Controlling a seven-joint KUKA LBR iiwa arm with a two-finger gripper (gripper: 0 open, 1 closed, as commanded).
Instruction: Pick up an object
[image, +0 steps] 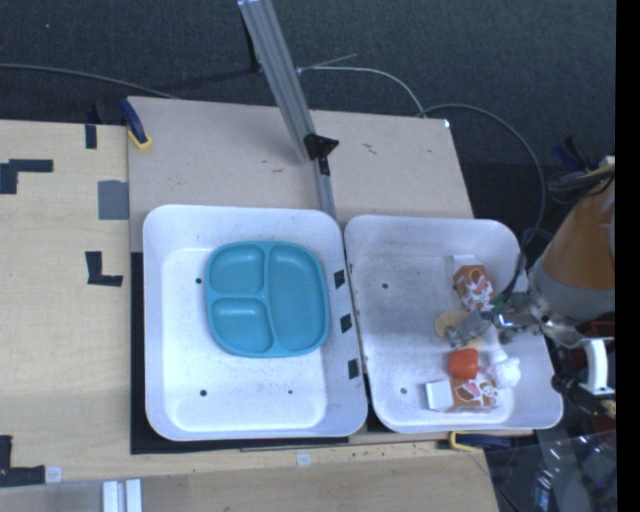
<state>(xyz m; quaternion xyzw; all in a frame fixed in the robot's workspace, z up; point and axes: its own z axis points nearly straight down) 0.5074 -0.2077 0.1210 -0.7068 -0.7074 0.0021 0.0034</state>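
Two white bins sit side by side on the surface (230, 170). The left bin (170, 330) carries a blue divided plate (267, 298) near its far edge, with open floor toward the near rim. The right bin (400, 300) crowds small packets (470, 285) against its right edge; its left half is open. The hand (497, 322) hovers among them; its grip cannot be told.

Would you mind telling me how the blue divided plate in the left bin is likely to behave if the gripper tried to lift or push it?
The blue divided plate looks like rigid moulded plastic, so it should probably keep its shape. It lies flat and low in the left bin, so it seems unlikely to tip or roll. Its smooth surface and wide span may make it slide rather than lift.
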